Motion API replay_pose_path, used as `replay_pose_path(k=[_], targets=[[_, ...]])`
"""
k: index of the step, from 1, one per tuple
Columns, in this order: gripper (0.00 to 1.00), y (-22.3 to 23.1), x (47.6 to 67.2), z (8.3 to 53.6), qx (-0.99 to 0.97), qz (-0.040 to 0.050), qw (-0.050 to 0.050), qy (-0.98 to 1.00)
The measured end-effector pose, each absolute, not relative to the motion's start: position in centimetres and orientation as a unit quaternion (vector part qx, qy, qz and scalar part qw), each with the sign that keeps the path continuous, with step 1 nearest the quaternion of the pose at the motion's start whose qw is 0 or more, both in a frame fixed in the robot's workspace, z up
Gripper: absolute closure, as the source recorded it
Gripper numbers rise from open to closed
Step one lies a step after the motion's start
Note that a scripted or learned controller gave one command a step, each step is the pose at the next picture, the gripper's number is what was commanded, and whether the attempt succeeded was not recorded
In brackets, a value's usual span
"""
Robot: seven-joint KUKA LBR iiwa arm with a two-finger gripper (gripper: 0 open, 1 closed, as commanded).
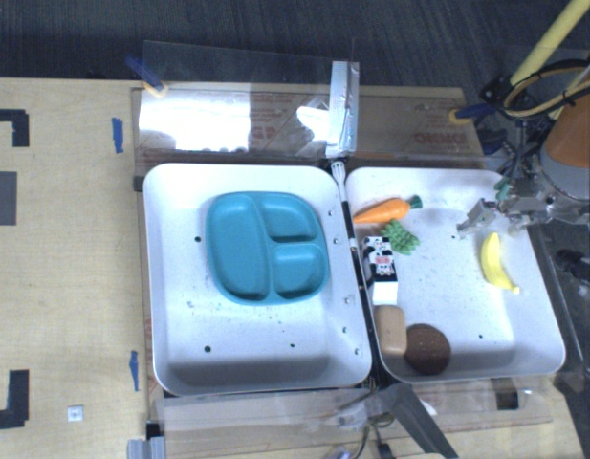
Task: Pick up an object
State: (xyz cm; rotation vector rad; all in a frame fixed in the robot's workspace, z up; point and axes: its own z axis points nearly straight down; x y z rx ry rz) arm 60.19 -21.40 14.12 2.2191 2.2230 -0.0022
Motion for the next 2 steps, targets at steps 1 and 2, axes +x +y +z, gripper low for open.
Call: replay_pose_path(k=[1, 2], targets=[[0.0, -20.88, 57.7, 9.36, 0.712, 0.0069, -0.004, 0.702], [1.0, -21.41, 57.54, 9.95, 0.713, 0.0023, -0.002, 0.701]])
